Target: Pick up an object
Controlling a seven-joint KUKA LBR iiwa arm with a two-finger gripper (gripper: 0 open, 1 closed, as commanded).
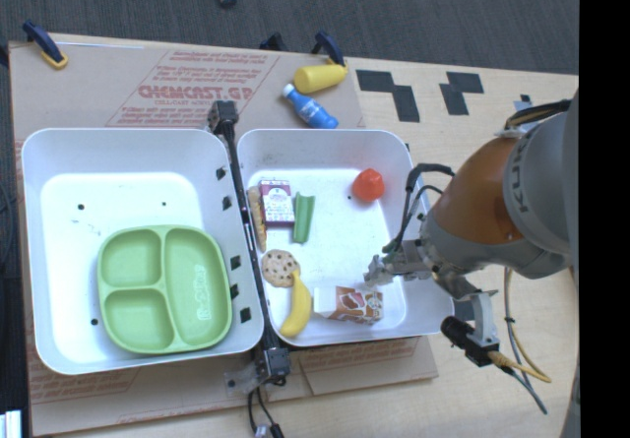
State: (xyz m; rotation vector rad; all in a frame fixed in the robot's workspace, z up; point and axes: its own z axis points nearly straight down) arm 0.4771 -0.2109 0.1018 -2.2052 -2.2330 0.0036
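Observation:
The right bin [394,153] holds a red tomato [367,185], a green stick [303,218], a small maroon-and-white box [277,202], a long cracker strip [258,216], a cookie [280,269], a banana [296,308] and a brown-and-white snack packet [354,304]. My gripper [382,272] reaches in over the bin's right wall, low at the front right. It is just above and to the right of the snack packet. Nothing is lifted off the bin floor.
The left bin [59,156] holds a green divided plate [162,288]. Behind the bins, a yellow object [318,78] and a blue bottle [310,107] lie on the cardboard. The arm's grey and orange body [492,205] overhangs the right bin's right rim.

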